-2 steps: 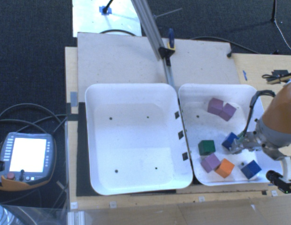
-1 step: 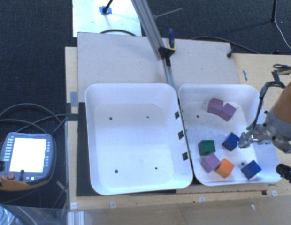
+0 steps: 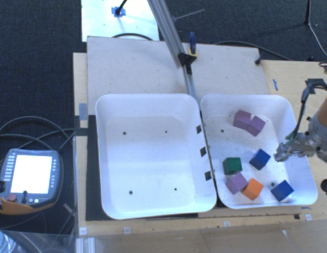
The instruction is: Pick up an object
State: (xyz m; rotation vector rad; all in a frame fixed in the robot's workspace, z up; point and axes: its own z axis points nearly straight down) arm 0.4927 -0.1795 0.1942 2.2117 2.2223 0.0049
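Your gripper (image 3: 284, 153) sits low over the right edge of the right bin (image 3: 216, 109); its tip is too small and blurred for you to tell whether it is released or clenched, and nothing can be seen held in it. The arm comes in from the right, its wrist just past the bin rim.

Nearest to it you have a blue cube (image 3: 260, 159), tilted, just left of the tip and apart from it. A second blue cube (image 3: 282, 190) lies near the bin's front right corner. Further left are an orange cube (image 3: 253, 188) touching a pale purple cube (image 3: 237, 183), with a green cube (image 3: 232, 165) just behind them. Two purple cubes (image 3: 248, 122) lie together toward the back. The left bin (image 3: 108, 109) stands beside it, and a teach pendant (image 3: 27, 181) lies off the bench to the left.
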